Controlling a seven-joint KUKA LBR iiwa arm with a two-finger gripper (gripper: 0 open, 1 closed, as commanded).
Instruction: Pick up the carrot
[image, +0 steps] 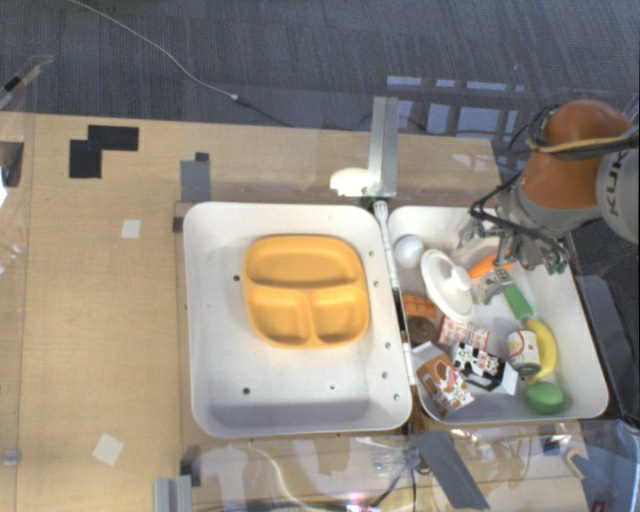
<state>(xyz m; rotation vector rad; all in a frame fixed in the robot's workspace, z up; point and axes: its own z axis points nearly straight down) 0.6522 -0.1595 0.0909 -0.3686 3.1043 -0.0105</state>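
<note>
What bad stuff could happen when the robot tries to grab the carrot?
1. The carrot lies tight against the white cup, so the gripper might bump or grab the cup instead.
2. Just a small orange bit of the carrot shows beside the gripper, so the grab could slip off.
3. The right bin is crowded; the banana and other things could get knocked.

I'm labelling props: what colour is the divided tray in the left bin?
Yellow-orange. The divided tray shows clearly in the camera view.
</note>
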